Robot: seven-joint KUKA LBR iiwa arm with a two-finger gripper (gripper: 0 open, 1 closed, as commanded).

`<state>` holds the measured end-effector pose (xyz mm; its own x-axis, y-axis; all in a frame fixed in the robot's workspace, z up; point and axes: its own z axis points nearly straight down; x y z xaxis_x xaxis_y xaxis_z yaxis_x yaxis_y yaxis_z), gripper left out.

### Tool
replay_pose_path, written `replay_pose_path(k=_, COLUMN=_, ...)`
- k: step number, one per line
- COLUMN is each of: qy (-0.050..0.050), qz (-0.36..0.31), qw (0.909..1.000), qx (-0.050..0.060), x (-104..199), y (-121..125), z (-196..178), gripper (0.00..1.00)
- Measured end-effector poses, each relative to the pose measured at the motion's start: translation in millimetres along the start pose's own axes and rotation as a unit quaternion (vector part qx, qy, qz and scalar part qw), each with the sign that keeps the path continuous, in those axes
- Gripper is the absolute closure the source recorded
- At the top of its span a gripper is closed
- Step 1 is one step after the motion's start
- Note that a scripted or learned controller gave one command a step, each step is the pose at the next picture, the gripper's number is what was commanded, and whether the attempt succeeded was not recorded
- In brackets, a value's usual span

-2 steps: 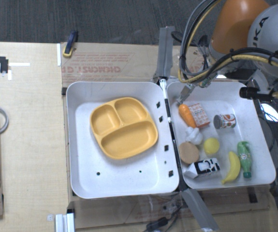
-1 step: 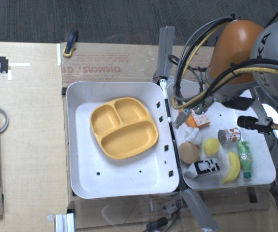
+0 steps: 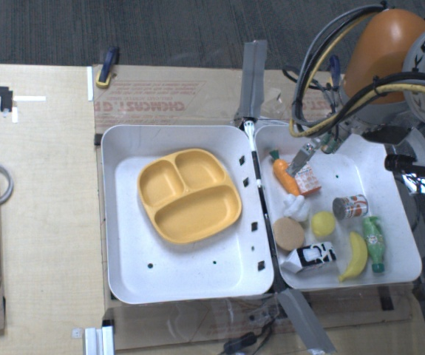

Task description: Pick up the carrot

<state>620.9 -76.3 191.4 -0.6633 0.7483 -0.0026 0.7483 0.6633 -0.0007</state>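
- We're looking down on the two white bins, and the carrot (image 3: 286, 177) lies in the right bin (image 3: 400, 268), up near its left wall, green top pointing away from us.
- It rests on the bin floor among the clutter, so by our reading the pick itself is not done: nothing has been lifted.
- The gripper (image 3: 298, 164) is down in that right bin, its tip just beside the carrot's upper right side and close to a small red and white packet (image 3: 308, 182).
- Whether it touches the carrot we can't say (the tip is small and partly lost against the packet).
- How the gripper stands, spread or closed, we cannot tell from this angle, and we see nothing held in it.
- What's left, as we judge it: get a secure hold on the carrot and raise it clear of its neighbours.
- Those neighbours crowd in: a white lump (image 3: 296, 207) and a brown disc (image 3: 288, 233) just below the carrot, a lemon (image 3: 323, 223), a can (image 3: 350, 207), a banana (image 3: 355, 257) and a green bottle (image 3: 374, 244) further right.
- The left bin (image 3: 123, 272) holds the yellow divided plate (image 3: 190, 195), well apart from the action.
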Motion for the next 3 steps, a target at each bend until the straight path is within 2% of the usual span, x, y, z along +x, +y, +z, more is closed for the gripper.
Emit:
replay_pose_path(k=1, qy=-0.005, qz=-0.071, qw=0.9974, qx=-0.005, x=-21, y=-38, z=92, gripper=0.00)
replay_pose_path(k=2, qy=-0.008, qz=-0.334, qw=0.9424, qx=-0.003, x=-28, y=-4, z=91, gripper=0.00)
replay_pose_path(k=3, qy=-0.001, qz=-0.402, qw=0.9158, qx=-0.002, x=51, y=12, z=-1, gripper=0.00)
